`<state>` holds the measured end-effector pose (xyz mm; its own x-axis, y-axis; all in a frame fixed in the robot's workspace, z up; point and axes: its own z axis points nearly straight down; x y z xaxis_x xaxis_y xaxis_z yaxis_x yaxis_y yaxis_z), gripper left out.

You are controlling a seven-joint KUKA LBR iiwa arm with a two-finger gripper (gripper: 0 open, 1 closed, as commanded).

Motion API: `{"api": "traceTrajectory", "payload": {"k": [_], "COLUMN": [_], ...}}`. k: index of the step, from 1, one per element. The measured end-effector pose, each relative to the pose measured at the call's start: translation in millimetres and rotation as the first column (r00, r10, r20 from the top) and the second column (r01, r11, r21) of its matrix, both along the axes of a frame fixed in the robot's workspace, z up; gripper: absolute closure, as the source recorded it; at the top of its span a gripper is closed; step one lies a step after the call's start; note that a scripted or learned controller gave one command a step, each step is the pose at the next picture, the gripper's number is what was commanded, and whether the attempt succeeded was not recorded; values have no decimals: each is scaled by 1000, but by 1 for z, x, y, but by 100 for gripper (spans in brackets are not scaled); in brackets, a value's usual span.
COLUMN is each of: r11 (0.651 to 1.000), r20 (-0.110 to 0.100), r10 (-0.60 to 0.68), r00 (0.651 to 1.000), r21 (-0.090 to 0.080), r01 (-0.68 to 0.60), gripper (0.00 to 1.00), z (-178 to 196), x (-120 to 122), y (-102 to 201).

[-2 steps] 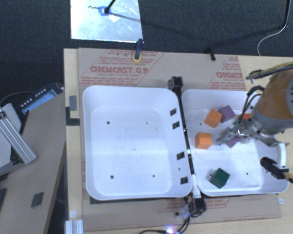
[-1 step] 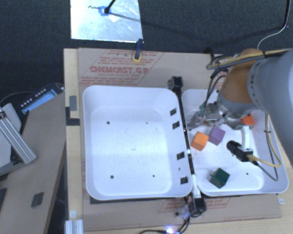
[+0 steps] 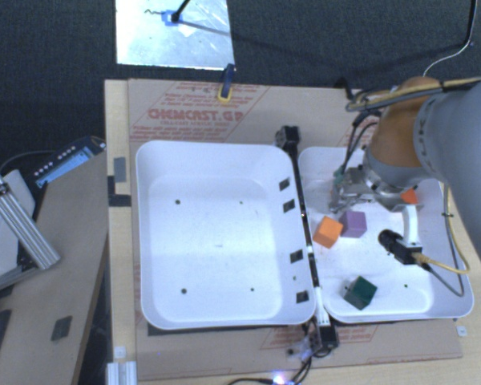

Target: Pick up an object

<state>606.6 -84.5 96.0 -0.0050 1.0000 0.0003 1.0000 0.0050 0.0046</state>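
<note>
Orange cube (image 3: 328, 232) sits corner-on beside the purple cube (image 3: 353, 223), no long axis; hand (image 3: 349, 192) above, grip state indiscernible. Red board lettering: "CHEMCAST GP" (image 3: 196, 115).

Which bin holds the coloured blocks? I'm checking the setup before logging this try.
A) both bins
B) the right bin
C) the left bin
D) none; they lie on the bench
B: the orange block, the purple block and the dark green block all lie on the floor of the right bin, below the gripper.
</note>
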Motion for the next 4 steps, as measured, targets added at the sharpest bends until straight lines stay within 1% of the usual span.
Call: {"api": "traceTrajectory", "payload": {"k": [1,2,3,4], "r11": [1000,1000,1000,1000], "r20": [12,0,0,1], "r10": [8,9,8,6], "r00": [1000,1000,1000,1000], "r21": [2,3,4,4], "r01": [-8,-9,-8,-6], "gripper": [100,100,100,100], "z": [131,153,177,191], "x": [20,5,10,32], "y": [70,167,243,324]}}
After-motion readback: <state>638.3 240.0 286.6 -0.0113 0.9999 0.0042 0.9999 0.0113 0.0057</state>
